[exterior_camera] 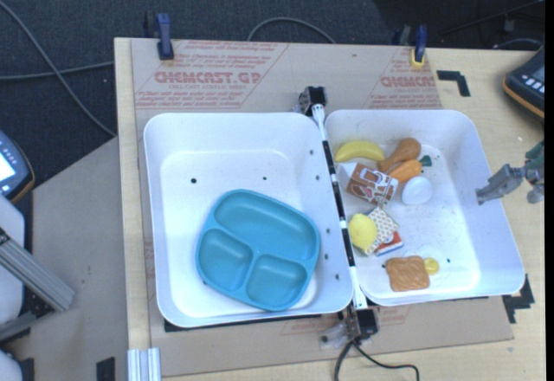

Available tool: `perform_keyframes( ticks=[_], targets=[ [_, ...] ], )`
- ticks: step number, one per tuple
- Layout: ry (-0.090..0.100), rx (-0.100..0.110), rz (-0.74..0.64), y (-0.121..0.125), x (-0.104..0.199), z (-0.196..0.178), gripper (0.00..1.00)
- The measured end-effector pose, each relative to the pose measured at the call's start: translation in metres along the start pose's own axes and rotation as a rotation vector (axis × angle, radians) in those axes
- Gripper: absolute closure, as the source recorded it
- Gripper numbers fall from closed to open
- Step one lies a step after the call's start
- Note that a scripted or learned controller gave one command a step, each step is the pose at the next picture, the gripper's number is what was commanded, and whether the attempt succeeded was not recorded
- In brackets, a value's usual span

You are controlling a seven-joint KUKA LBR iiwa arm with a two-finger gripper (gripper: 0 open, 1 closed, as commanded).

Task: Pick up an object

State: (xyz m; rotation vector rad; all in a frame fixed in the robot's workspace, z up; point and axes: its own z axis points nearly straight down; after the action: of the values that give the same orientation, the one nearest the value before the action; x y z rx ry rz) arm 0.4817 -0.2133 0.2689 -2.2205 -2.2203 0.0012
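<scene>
The right bin (485, 236) holds several toy foods in its left half. A yellow banana (359, 151) lies at the back, with a brown drumstick (402, 149) and an orange carrot (407, 169) beside it. A brown-and-white carton (370, 184) touches a white egg (417, 190). Nearer the front are a yellow lemon (363, 232), a colourful packet (389, 235), a slice of toast (407, 273) and a small yellow piece (431, 265). My gripper (502, 183) hangs at the bin's right rim, well right of the foods, with nothing seen in it.
The left bin (173, 154) carries a blue divided plate (257, 248) in its front half. A black-clipped divider (329, 180) separates the two bins. Clamps (162, 24) hold the brown board at the back. A dark device (530, 80) sits at the far right.
</scene>
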Motion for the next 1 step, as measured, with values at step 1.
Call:
perform_keyframes(
  ticks=[1],
  targets=[
    [0.004,0.005,-0.005,0.0445,0.0312,0.1011,0.00]
  ],
)
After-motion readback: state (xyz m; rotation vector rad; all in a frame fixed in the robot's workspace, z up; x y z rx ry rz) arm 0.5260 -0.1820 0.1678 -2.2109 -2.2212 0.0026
